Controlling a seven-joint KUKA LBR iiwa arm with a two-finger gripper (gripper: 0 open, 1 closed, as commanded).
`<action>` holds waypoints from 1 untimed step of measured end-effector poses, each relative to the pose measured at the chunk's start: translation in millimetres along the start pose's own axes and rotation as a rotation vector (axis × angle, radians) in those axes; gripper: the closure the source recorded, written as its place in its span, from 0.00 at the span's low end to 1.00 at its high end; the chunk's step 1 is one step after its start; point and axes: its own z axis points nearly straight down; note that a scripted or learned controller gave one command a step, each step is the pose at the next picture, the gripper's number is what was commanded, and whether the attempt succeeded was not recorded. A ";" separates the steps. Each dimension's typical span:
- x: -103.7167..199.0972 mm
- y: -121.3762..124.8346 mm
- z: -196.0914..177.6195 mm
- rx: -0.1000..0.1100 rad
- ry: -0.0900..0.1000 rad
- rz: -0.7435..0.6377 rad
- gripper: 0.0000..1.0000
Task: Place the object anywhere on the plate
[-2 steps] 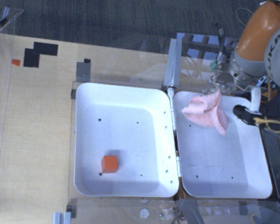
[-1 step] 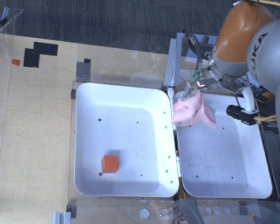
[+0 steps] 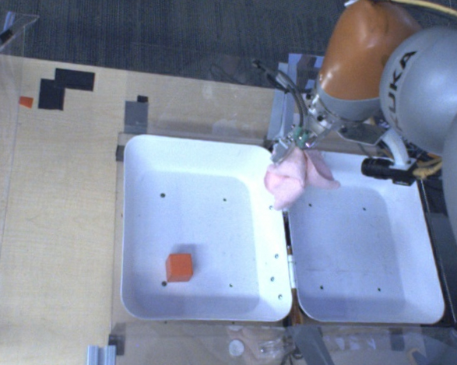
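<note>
Camera view, from the left: the pale wooden bench (image 3: pixel 53 228) carries black patches and 1 small orange mark near its far left corner. Next come 2 shallow white bins side by side. The left bin (image 3: pixel 205 176) holds an orange block (image 3: pixel 180 267) on its floor toward the near left corner. Above the rims where the 2 bins meet, at their far end, a limp pink cloth (image 3: pixel 291 178) hangs from the hand (image 3: pixel 296 140), its top bunched between the fingers, which pinch it; the cloth droops over the dividing edge, partly above each bin. The right bin (image 3: pixel 371 258) lies beyond it. The grey arm (image 3: pixel 438 83) with its orange band (image 3: pixel 363 47) reaches in from the right.
</note>
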 end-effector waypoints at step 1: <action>39.8 32.8 -16.4 -0.004 -0.002 -0.403 1.00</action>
